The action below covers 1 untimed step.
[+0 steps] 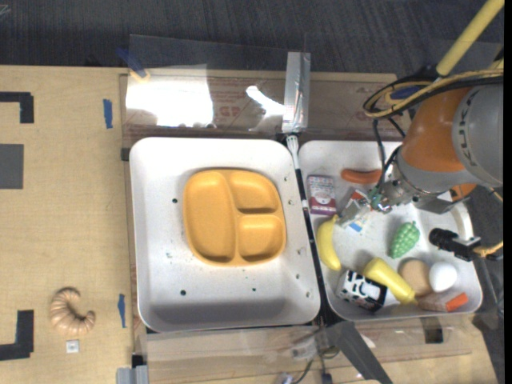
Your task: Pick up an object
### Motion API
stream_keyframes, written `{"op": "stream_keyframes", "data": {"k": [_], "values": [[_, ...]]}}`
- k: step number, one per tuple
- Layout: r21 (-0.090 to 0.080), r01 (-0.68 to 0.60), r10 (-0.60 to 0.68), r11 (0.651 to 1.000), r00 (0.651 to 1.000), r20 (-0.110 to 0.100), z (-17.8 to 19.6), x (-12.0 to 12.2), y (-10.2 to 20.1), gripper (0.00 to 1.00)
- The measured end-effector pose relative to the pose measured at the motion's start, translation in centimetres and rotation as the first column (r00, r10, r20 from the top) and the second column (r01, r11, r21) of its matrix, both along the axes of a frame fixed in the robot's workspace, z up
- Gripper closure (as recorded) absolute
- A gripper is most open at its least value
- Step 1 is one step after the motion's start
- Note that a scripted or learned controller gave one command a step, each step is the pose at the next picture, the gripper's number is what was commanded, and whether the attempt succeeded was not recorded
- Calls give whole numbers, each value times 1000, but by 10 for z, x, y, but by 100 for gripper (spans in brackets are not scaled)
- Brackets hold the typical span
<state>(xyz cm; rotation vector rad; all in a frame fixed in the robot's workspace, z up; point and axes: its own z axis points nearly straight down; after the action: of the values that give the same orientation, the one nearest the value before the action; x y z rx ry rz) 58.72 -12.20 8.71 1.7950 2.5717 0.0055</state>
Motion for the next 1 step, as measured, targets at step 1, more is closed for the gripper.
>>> {"op": "stream_keyframes", "data": {"k": [1], "values": [[-3,-3,3,1000,1000,7,11,3,0,100]]}}
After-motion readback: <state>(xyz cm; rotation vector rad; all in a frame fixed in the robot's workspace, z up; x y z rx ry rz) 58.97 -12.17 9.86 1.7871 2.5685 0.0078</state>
